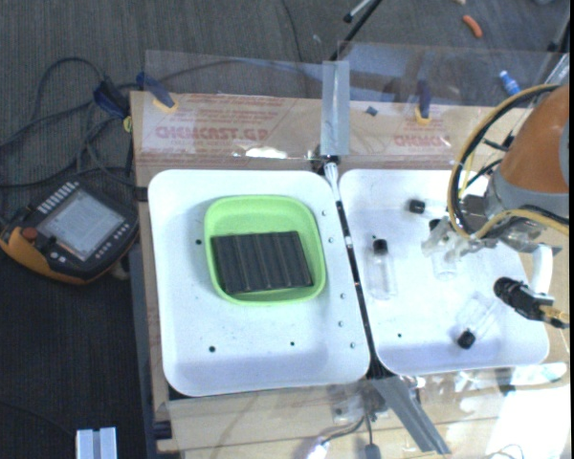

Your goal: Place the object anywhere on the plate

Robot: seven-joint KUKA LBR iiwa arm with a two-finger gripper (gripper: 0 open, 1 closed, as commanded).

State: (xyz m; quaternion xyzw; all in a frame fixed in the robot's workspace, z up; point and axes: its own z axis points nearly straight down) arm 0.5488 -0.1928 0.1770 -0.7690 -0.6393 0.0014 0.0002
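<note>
Plate [215, 220] already carries a dark ribbed block

Green plate sits in left bin [182, 333], toward its upper half. Ribbed block [261, 263] lies flat on it, inside the rim. Right bin [411, 347] has one clear vial [380, 273] near its left wall, black cap up-frame, and a second vial [474, 318] near the lower right, tilted. Small black piece [416, 205] lies apart near the top. Tool [445, 242] hangs over right bin, well apart from plate. Whether it is apart or together: cannot tell. Arm [540, 161] enters from the right.
</note>
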